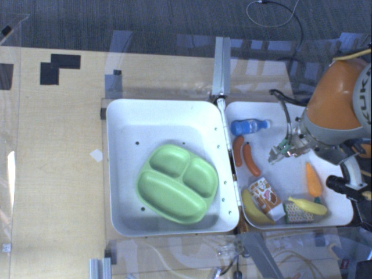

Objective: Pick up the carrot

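Down at the near edge of the right bin (347,218), closest to where I stand, a banana (256,210) curves along the wall, with a small printed carton (265,195) lying against it and a yellow and grey packet (304,208) just beside that. Further back in this bin lie two reddish sausages (251,159), side by side near the left wall, and a blue bottle (249,126) rests on its side toward the far corner.

Over on the bin's right side, the carrot (314,179) lies on the white floor, orange, pointing roughly away from me, apart from the other things and with nothing touching it.

Coming in from the right, the arm (337,100) carries its orange band high above the bin, and the gripper (289,146) hangs over the middle of the bin, up and to the left of the carrot. Its fingers look like a small blurred cluster from this angle; I honestly cannot tell whether they are open or closed, though nothing appears between them.

Next door, the left bin (122,156) holds a green divided plate (178,182), sitting toward its near right part. Both bins rest on the pale wooden bench (52,156).
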Controlling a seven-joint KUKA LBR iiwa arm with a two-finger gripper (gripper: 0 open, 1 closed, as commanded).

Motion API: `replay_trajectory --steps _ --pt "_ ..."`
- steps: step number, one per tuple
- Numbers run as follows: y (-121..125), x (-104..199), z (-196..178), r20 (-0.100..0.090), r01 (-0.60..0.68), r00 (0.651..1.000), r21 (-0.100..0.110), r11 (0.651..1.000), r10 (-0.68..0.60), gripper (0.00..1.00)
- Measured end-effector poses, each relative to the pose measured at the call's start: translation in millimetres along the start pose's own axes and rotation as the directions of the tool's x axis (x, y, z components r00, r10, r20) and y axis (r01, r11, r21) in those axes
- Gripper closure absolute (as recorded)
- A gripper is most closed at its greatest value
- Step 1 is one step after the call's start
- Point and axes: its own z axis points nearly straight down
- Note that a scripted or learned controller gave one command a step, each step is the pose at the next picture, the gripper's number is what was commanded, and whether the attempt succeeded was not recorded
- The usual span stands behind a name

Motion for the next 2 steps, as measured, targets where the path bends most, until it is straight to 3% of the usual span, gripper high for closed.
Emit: replay_trajectory --steps 1,2 --pt "-41 -7 -176 0.003 -0.217 0.976 -0.001 0.976 0.217 1.0" --pt "-26 -65 -266 0.004 0.023 1.0 -0.002 1.0 -0.023 1.0"
